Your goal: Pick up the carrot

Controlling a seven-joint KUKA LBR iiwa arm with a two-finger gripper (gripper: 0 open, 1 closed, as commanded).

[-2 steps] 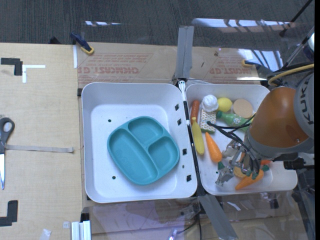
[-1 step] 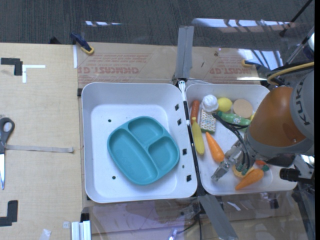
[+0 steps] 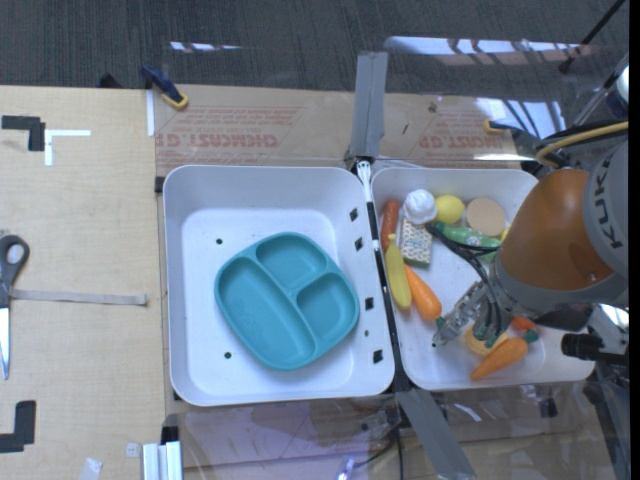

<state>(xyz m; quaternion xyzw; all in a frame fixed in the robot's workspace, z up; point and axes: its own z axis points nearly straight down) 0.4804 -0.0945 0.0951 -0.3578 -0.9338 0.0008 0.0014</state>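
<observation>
Reaching in from the right, the grey arm with its orange band (image 3: 550, 233) lowers the gripper (image 3: 466, 313) into the right bin (image 3: 430, 368). Whether the gripper is open or closed cannot be told; nothing is seen between its parts. One carrot (image 3: 500, 358) lies just beside the gripper on its lower right, tilted, with green leaves at its upper end. A second carrot (image 3: 423, 295) lies just to the gripper's left, next to a yellow banana-like piece (image 3: 398, 276) along the bin's left wall. Farther up the same bin from the gripper are a speckled cracker-like block (image 3: 415, 240), a white round object (image 3: 420, 205), a yellow ball (image 3: 450, 208), a tan disc (image 3: 485, 216) and a green pod (image 3: 465, 235). Well left of the gripper, the left bin (image 3: 190, 298) holds a teal divided plate (image 3: 287, 300). Both bins rest on the table (image 3: 80, 228); scissors (image 3: 8, 288) lie at its far left.
</observation>
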